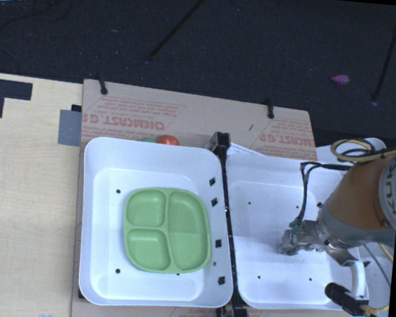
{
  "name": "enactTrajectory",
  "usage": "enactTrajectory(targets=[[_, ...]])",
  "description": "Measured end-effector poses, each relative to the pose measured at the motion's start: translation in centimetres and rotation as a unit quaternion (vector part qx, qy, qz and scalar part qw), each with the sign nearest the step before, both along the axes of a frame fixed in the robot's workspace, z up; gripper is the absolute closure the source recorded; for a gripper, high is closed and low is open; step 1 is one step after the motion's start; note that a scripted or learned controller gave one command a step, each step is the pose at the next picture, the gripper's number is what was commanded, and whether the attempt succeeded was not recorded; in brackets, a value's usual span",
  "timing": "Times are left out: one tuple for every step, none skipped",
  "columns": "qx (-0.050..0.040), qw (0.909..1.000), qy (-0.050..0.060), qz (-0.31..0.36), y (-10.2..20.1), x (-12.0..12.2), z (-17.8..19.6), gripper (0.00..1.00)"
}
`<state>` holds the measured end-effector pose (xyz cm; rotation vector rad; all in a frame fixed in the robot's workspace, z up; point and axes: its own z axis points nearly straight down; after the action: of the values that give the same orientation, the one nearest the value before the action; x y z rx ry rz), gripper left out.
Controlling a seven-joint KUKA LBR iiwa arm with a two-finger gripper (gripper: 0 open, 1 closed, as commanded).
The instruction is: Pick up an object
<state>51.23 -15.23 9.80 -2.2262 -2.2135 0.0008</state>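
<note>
Camera view: the gripper (293, 243) hangs low inside the right bin (265, 189), near its floor; whether it is spread or closed cannot be told, and nothing shows in its grasp. Well to its left, in the left bin (104, 179), lies a green divided plate (168, 229) with four compartments. Beyond that bin's far rim peeks a small red-orange object (167, 140). The cardboard sheet (188, 121) beneath carries red printed lettering, unreadable here.

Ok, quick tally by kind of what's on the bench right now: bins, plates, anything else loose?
White bins: 2, left and right
Green divided plates: 1, in the left bin
Small red-orange objects: 1, behind the left bin's far rim
Total: 4
</note>
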Motion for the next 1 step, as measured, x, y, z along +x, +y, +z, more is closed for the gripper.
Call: enactTrajectory(targets=[[-0.001, 1.0, -0.002, -0.001, -1.12, 0.08, 5.52, 1.0]])
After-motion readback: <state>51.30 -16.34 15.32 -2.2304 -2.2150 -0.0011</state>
